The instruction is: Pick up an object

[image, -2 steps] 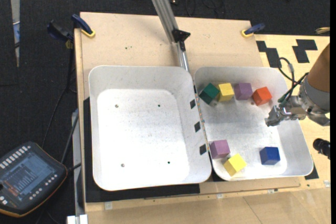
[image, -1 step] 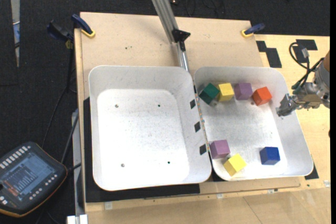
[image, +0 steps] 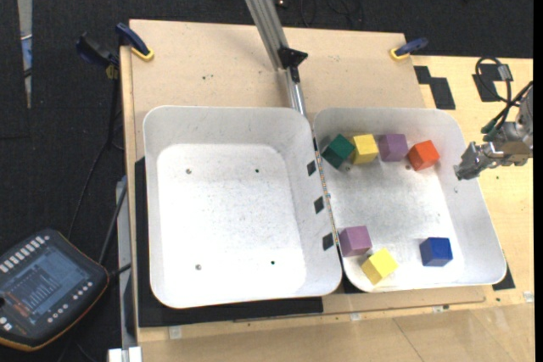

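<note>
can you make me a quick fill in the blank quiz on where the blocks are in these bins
All the blocks lie in the ____ bin.
The green block touches a ____ block.
The block nearest the hand is ____.
Beside the lower purple block sits a ____ block.

Missing words: right; yellow; orange; yellow

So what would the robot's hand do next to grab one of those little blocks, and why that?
Probably swing left, over the right bin, toward the orange block. The hand sits at that bin's right rim with nothing between its fingers, and the orange block is the nearest one. It stands slightly apart from the purple block, so there seems room to close around it.
</note>
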